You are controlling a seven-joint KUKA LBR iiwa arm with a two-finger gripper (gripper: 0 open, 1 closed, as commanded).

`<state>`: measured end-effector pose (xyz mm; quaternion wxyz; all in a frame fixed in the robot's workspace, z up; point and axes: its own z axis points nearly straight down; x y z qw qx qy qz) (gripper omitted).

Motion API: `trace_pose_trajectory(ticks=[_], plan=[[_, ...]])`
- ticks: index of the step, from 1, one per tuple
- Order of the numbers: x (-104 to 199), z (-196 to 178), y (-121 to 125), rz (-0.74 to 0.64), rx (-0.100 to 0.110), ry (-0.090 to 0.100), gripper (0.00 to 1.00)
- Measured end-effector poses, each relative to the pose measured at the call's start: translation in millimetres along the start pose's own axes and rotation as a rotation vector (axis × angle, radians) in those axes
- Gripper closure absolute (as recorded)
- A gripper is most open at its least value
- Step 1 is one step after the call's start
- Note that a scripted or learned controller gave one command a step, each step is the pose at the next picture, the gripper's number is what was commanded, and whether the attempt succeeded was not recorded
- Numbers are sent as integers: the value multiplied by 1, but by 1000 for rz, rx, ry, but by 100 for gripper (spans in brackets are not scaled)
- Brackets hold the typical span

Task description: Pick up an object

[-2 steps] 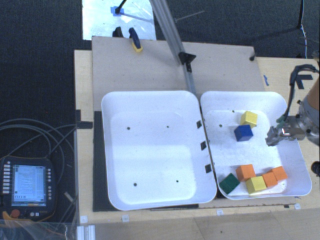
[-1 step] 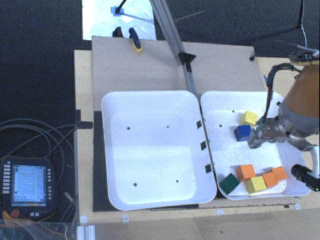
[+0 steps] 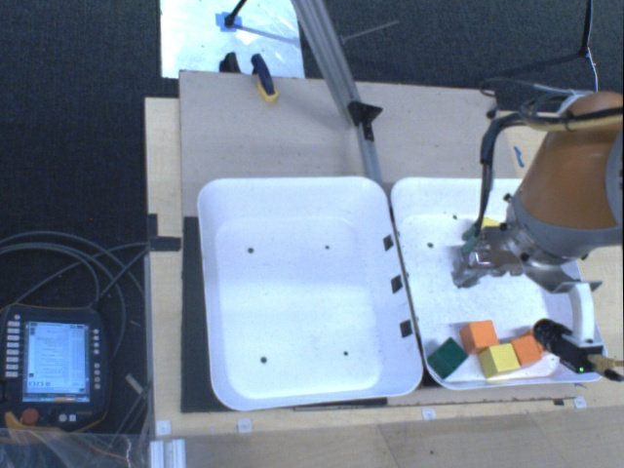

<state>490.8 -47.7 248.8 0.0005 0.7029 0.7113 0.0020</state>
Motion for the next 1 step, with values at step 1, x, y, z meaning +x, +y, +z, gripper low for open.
trace_pose_trajectory(ticks=[1], plan=[[46, 7, 3, 2, 2, 0, 100]])
